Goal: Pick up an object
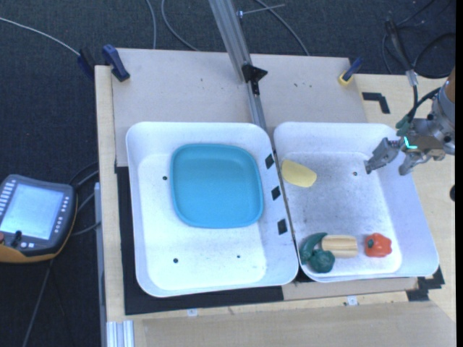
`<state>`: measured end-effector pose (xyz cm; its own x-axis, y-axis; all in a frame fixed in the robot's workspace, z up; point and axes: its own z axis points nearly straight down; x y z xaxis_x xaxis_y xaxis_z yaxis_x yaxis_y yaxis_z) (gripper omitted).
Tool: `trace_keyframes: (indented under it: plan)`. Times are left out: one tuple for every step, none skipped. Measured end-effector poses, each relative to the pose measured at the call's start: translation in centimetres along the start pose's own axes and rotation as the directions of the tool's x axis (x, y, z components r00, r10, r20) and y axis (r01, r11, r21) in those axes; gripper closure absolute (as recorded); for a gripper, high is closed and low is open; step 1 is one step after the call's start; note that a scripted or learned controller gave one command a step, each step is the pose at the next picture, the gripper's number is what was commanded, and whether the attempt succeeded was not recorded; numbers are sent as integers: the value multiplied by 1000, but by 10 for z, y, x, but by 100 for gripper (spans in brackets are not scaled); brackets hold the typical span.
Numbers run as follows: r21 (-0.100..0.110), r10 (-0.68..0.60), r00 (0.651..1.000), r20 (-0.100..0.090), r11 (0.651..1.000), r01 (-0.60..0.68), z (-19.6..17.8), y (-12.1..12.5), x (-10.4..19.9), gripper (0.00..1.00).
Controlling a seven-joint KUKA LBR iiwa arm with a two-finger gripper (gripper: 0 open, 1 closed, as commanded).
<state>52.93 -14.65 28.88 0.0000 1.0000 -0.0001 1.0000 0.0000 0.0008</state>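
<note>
Along the near edge of the right bin [423,230] lie a green toy vegetable [317,252], a tan block [340,246] touching it, and a red pepper [377,245] just beside the block toward the near right corner. Farther back, a blue plate [217,185] sits in the middle of the left bin [145,194], and a yellow piece [298,173] rests at the right bin's far left corner. The claw [391,159] hangs over the right bin's far right corner, fingers spread wide, holding nothing.

Smooth blue plastic plate [217,185], speckled bins [202,270]
</note>
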Motion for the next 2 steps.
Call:
trace_keyframes:
  plan:
    - [0, 0, 1000, 0, 1000, 0, 0, 0, 0, 0]
    - [4, 0, 1000, -1, 1000, 0, 54, 7, -6, 0]
